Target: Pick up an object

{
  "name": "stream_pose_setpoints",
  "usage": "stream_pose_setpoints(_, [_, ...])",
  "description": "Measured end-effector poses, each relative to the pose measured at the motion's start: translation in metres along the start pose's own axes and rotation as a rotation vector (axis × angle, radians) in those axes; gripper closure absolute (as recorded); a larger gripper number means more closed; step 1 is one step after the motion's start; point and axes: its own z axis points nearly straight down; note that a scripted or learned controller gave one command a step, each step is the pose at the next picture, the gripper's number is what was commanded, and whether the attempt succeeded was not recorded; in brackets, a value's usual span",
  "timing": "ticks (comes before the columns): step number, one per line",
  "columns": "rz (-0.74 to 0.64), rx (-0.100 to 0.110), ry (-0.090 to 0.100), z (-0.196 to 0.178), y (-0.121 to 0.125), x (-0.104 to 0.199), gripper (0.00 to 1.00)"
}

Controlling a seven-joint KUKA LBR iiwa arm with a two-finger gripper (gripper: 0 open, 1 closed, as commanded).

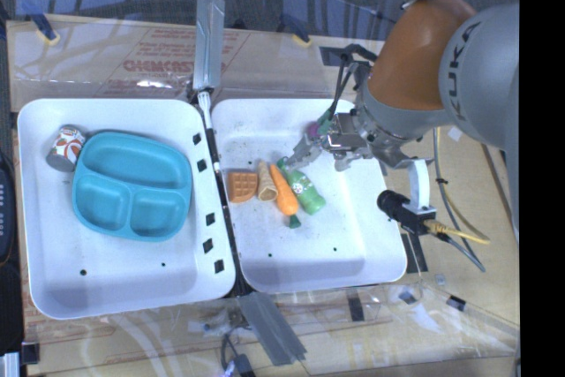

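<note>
fingers [298, 156] seemingly over green bottle [305, 191]

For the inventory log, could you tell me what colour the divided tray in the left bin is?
The divided tray is light blue, seen clearly in the camera view.

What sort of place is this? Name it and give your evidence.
Probably a robot-grasping lab bench: a KUKA arm reaches over two white bins, toy food such as a carrot lies in one, and a blue divided tray in the other.

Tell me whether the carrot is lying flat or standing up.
Lying flat: the carrot rests lengthwise on the right bin's floor, between a waffle and a green bottle.
</note>
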Motion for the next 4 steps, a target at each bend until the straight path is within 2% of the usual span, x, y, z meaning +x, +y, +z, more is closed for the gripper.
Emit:
stream_pose_setpoints(1, [-0.087,-0.023,-0.008,0.13,0.013,-0.019,0.0])
stream_pose_setpoints(2, [-0.381,-0.008,-0.003,0.056,0.031,0.033,0.0])
stream_pose_setpoints(3, [-0.454,-0.018,-0.01,0.148,-0.047,0.002,0.0])
stream_pose_setpoints(4, [-0.454,-0.017,-0.009,0.149,-0.047,0.003,0.0])
